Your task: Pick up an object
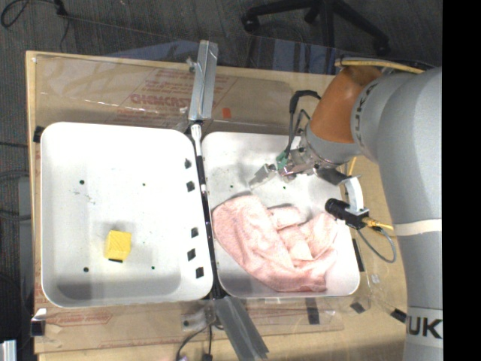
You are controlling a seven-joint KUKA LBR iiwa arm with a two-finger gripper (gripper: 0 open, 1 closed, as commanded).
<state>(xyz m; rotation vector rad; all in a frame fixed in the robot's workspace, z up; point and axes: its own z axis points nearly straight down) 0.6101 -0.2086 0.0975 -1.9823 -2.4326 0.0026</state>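
Note:
A crumpled pink cloth (274, 245) fills the lower half of the right bin (225, 153). In the left bin (68, 149) a small yellow block (118, 245) lies near the front. My gripper (267, 174) hangs over the upper middle of the right bin, just above the cloth's top edge, pointing left. I see nothing held in it. The grey arm with its orange band (338, 115) reaches in from the right.
A metal divider bar (201, 81) runs between the bins at the back. A black cable connector (342, 210) sticks out near the right bin's right wall. The bench carries taped plastic sheeting (113, 89) behind the bins.

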